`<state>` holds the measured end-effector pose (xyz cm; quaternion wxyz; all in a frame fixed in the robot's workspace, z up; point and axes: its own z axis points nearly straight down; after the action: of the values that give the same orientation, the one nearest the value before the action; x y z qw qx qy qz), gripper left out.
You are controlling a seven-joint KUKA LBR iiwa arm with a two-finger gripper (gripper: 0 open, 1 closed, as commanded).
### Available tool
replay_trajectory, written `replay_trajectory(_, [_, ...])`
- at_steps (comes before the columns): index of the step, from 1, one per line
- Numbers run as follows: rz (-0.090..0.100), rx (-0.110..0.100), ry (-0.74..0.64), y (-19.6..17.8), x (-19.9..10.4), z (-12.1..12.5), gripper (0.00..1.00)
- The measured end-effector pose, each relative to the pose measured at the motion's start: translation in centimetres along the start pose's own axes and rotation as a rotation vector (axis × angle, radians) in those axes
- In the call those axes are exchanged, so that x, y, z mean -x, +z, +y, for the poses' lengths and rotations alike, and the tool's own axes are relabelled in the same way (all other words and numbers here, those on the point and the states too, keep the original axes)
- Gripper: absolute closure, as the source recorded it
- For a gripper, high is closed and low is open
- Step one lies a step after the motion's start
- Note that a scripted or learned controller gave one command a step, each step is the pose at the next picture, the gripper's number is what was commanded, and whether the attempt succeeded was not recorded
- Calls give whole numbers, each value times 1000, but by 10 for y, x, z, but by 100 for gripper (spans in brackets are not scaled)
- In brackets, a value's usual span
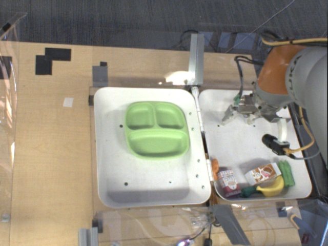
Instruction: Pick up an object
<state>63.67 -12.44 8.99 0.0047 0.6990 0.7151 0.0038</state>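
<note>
The two-finger metal gripper (240, 115) hangs over the upper part of the right-hand shallow white plastic bin (241, 147), its two thin fingers splayed apart with nothing between them and bare white floor below. Above it rise the orange band (272, 70) and the smooth grey shell of the single KUKA arm (307, 81), with black cables looping beside the wrist.

Two bins sit side by side, sharing a narrow metal divider. Most of the right bin's floor lies open below the gripper; its contents are crowded along the bottom edge, well apart from the fingers. Counted there: one curved yellow banana (271, 187) against the bottom rim; one small white printed carton (262, 173) just above the banana; one green ridged object (287, 173) to the banana's right, near the bin's right wall; one small packet with a red and white label (226, 178) to the banana's left; and one orange item (214, 165) at the left wall, too small to identify. A dark object lies between the packet and the banana, unclear.

Left of the divider, the second white bin (110, 178) holds one matte lime-green plastic plate (156, 128) with rounded corners and three compartments, and bare floor rings it on all sides. Light wooden bench (46, 152) surrounds both bins.
</note>
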Motion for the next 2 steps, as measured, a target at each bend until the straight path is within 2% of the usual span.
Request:
replay_trajectory(1, [2, 8, -2, -14, -2, 3, 100])
replay_trajectory(2, [2, 8, -2, -13, -2, 3, 0])
